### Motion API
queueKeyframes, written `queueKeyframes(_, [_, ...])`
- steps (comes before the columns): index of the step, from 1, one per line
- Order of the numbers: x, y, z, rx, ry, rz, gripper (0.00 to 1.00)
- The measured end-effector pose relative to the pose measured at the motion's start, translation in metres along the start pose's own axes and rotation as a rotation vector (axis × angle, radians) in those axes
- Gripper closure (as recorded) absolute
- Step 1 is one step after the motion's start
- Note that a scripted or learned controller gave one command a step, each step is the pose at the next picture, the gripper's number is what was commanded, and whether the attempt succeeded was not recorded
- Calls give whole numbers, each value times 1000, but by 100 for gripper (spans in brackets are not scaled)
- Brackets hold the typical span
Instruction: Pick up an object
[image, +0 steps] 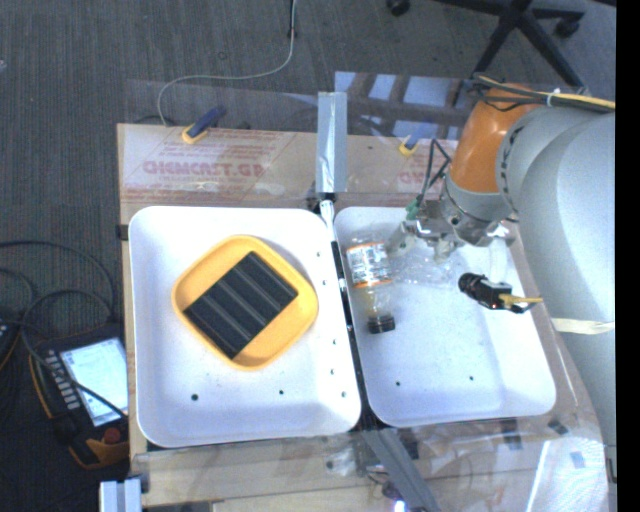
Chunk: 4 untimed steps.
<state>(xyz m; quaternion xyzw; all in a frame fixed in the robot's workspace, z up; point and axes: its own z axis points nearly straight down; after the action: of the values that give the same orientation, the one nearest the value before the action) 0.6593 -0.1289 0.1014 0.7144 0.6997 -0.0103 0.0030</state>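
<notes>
The two-finger metal claw (432, 232) hangs over the right shallow white bin (470, 390); we cannot tell its grip state. Just beside it we see a clear plastic bottle with an orange cap (366, 266).

One fixed camera looks down at a slant on both white bins (240, 420), arm (570, 200) entering from right.

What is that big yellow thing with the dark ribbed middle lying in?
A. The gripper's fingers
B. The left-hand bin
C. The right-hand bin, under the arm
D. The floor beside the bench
B: the yellow thing lies flat in the left bin, well apart from the gripper, which is over the right bin.
</notes>
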Motion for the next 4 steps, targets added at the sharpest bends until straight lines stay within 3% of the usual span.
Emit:
queueKeyframes(1, [-68, -7, -25, -11, 13, -76, 0])
queueKeyframes(2, [-1, 11, 3, -18, -7, -293, 0])
queueKeyframes(3, [44, -87, -83, -13, 14, -339, 0])
queueKeyframes(4, [15, -121, 12, -21, 19, -81, 0])
